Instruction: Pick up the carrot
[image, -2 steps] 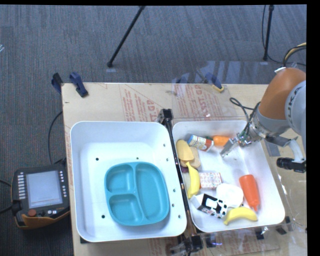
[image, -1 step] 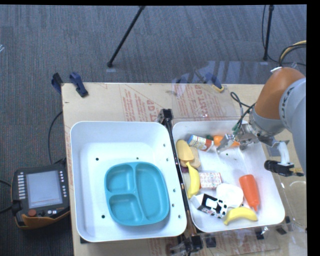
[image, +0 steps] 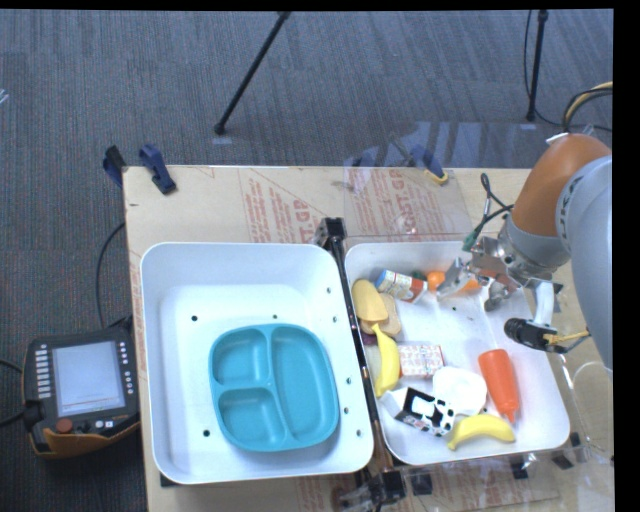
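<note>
So the gripper (image: 470, 280) sits over the upper part of the right bin (image: 556, 425), hanging off the grey arm with the orange band (image: 555, 185) that comes in from the right. Between its fingers there's something small and orange (image: 447, 287), too small to make out what it is, so it looks clamped on that bit rather than on the carrot.

The carrot (image: 499, 383) is well apart from the gripper, lying lower down in the same bin near the right wall, pointing roughly toward the bottom edge. It's untouched.

Just left of the gripper there's a small bottle (image: 400, 284) on its side with an orange ball-ish thing (image: 435, 279) next to it. Further left and a bit down is a yellowish pear-like fruit (image: 368, 303), then a banana (image: 386, 362) along the bin's left wall. Below the gripper sits a patterned little box (image: 421, 358), a white round item (image: 459, 388), a black and white card (image: 426, 410) and a second banana (image: 481, 430) at the bottom, just beside the carrot's tip.

Way off to the left, the other bin (image: 165, 300) holds a blue divided plate (image: 273, 385)
</note>
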